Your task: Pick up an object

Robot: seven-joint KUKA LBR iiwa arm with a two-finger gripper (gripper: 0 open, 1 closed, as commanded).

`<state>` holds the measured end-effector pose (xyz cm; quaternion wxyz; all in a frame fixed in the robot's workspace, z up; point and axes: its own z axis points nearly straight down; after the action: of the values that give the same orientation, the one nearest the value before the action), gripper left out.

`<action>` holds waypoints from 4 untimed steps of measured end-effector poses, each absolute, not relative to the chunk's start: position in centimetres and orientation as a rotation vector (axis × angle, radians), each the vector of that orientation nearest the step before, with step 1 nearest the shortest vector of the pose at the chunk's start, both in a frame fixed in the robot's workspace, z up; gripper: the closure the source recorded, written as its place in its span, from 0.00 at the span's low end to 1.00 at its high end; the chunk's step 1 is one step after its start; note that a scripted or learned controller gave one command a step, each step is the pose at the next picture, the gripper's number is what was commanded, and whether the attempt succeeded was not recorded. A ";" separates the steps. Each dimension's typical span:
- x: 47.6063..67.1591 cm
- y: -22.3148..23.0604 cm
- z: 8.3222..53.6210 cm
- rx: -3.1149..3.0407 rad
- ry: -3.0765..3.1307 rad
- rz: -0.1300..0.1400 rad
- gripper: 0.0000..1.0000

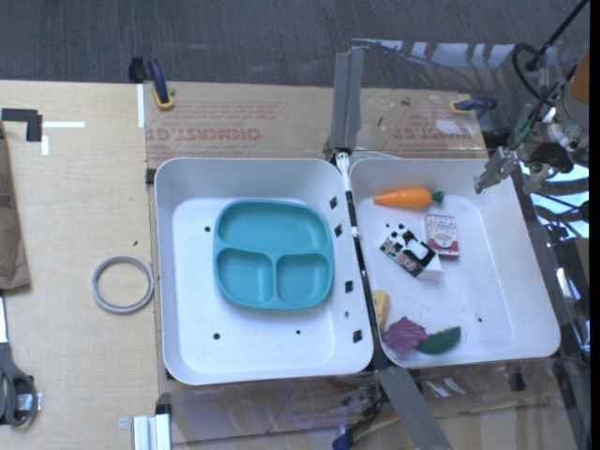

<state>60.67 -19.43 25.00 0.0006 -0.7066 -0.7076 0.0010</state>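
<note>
Right bin (525,251): orange carrot (405,197) near far wall, red carton (442,235) just below it, black-and-white box (410,253) beside that; purple item (404,333), green item (439,341) and yellow piece (380,304) toward near-left corner. Left bin (178,279): teal divided plate (275,254). Hand (495,172) above right bin's far-right rim, holding nothing visible; finger spread cannot tell. Tape ring (123,283) on tabletop (75,214).

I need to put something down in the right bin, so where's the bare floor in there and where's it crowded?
Free: the right bin's floor right of the small red box, down to the green toy. A smaller bare patch lies between the black-and-white carton and the purple toy. Crowded: the bin's left half, from the carrot down to the yellow piece.
</note>
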 end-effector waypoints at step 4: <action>59.1 -11.8 11.3 -2.066 -2.391 -0.021 0.00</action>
<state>59.06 -11.82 11.30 -0.0089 -0.6538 -0.7566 -0.0067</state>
